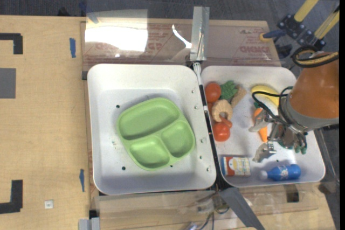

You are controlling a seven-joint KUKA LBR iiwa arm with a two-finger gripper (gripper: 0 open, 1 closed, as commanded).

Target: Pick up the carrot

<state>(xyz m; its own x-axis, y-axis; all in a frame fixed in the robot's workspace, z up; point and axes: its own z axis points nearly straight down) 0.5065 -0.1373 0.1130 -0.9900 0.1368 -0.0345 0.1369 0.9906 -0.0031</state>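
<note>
- The gripper [264, 144] is seen low in the right bin [318, 172], at the right of the frame, hanging from the grey arm with its orange band [318, 91].
- The carrot [262, 124] is found in the right bin, right by the gripper, partly hidden by the wrist; whether the gripper touches it cannot be told.
- Whether the gripper is released or clenched cannot be told.
- A banana [265, 92] lies above the carrot, near the bin's upper edge.
- Two tomatoes [212, 91] [221, 131], a green vegetable [229, 89] and a beige piece [222, 110] are grouped along the bin's left side.
- A small can [236, 166] and a blue object [280, 172] lie along the lower edge.
- A green divided plate [156, 132] sits in the left bin [102, 89].
- Both bins rest on the counter [38, 116].
</note>
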